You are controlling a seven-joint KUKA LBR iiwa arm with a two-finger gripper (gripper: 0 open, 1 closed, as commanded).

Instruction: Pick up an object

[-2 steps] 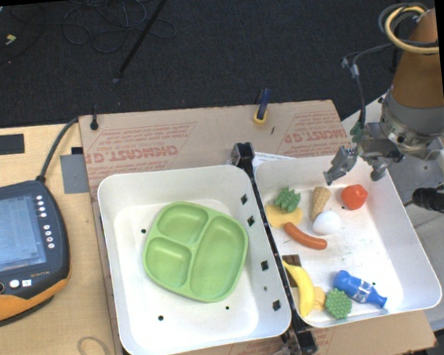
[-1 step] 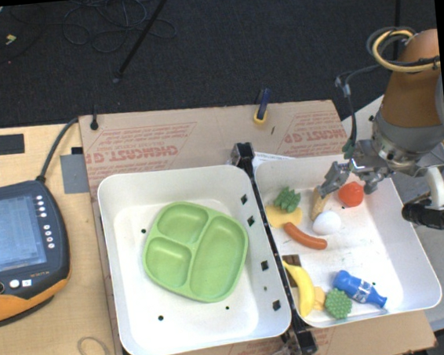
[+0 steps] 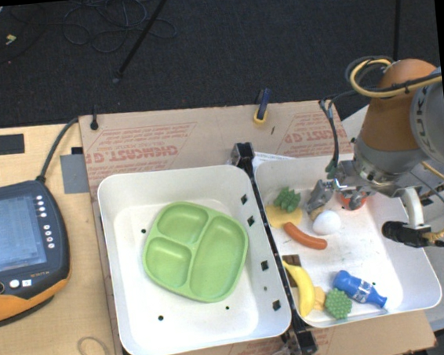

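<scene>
My gripper (image 3: 336, 198) hangs low over the back of the right bin (image 3: 409, 271), its two fingers spread apart with nothing between them. A white egg (image 3: 326, 222) lies just in front of the fingers, close to the left fingertip (image 3: 317, 200). A small red thing (image 3: 355, 200) sits by the right finger, partly hidden. A red-orange sausage (image 3: 305, 236) lies beside the egg. Near it are a green broccoli piece (image 3: 287, 200) and a yellow piece (image 3: 278, 219). At the front lie a banana (image 3: 300, 283), a blue bottle (image 3: 358, 288) and a bumpy green fruit (image 3: 338, 304).
The left bin (image 3: 134, 316) holds a green divided plate (image 3: 196, 250). A black divider (image 3: 261, 232) separates the bins. A control pendant (image 3: 12, 242) lies at far left on the bench. A blue-yellow clamp (image 3: 262, 107) sits behind the bins. Cables (image 3: 416, 227) trail from the arm over the right bin's edge.
</scene>
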